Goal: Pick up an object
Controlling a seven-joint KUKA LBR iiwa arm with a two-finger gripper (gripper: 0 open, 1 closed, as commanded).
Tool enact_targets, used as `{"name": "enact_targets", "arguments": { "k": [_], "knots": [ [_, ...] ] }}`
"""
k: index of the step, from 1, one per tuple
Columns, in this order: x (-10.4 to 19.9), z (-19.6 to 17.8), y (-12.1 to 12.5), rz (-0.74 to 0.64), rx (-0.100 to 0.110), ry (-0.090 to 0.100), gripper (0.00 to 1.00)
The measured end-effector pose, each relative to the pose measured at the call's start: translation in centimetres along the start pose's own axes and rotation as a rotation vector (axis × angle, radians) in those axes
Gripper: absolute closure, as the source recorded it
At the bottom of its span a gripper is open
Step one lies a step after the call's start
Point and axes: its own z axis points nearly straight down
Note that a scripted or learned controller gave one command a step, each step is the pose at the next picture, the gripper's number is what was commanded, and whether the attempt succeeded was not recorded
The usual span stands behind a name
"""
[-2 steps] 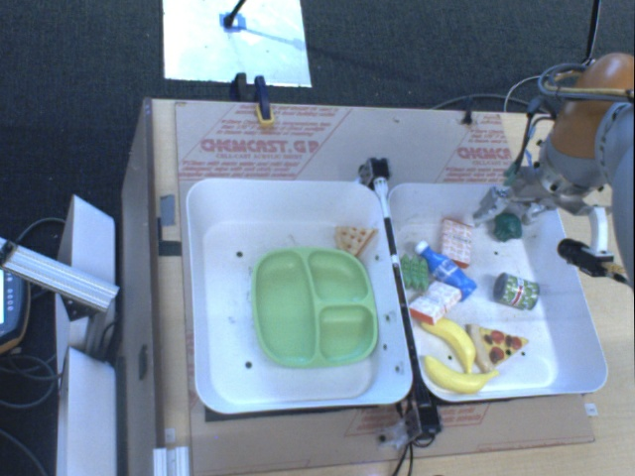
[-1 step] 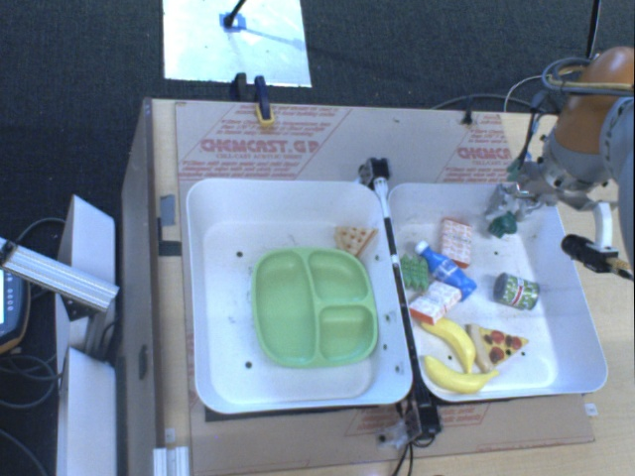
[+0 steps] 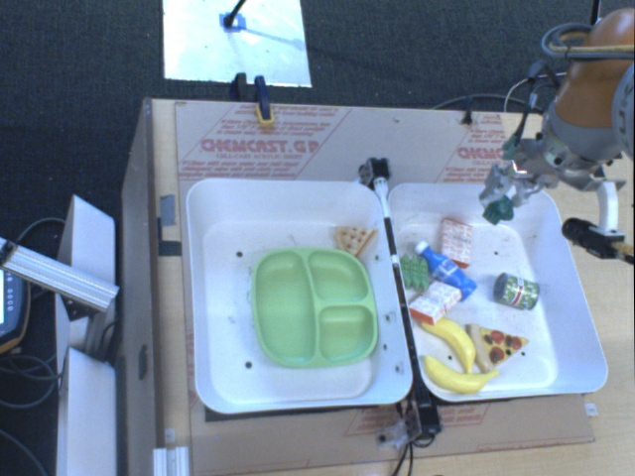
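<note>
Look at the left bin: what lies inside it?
Inside the left bin lie a green divided plate and a waffle piece near the divider. Whatever sits beneath the plate is covered.

Arm (image 3: pixel 595 87) cut off by right edge; gripper (image 3: pixel 499 206) blurred; waffle piece (image 3: pixel 354 238) partly behind bin divider.

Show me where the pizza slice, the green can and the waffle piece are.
pizza slice (image 3: pixel 496 344), camera view, middle of its topping.
green can (image 3: pixel 516 291), camera view, its side label.
waffle piece (image 3: pixel 353 239), camera view, its gridded face.
</note>
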Motion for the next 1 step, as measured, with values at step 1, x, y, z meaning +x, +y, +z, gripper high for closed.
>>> {"name": "enact_targets", "arguments": {
  "k": [1],
  "knots": [
    [5.77, -3.09, -2.33, 0.000, 0.002, 0.001, 1.00]
  ]
}}
